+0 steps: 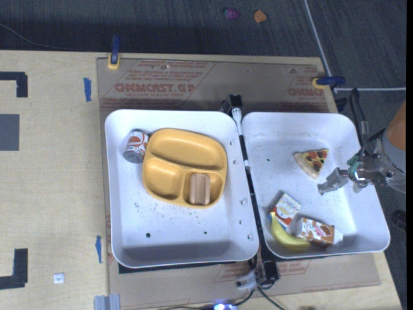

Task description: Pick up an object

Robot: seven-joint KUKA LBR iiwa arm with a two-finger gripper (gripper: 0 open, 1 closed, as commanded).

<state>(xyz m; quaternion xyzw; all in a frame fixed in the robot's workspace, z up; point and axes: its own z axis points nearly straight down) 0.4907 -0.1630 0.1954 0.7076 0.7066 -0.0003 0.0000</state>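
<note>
Our hand (332, 181) hovers low over the right bin (371, 237), its fingers spread a little and gripping nothing. Just up-left of it lies a pizza-slice toy (312, 161). Below and to its left sit a small carton (286, 207), a banana (284, 235) and a printed pouch (315, 232), touching one another. Far to its left, the left bin (177, 241) holds a yellow divided tray (182, 166) with a brown block (199, 188) in one compartment, and a can (135, 145) against the tray. The arm is cut off at the edge. The pouch's print is unreadable. Blue clamps (330, 81) pin a board (213, 82) to the surface (48, 192).
</note>
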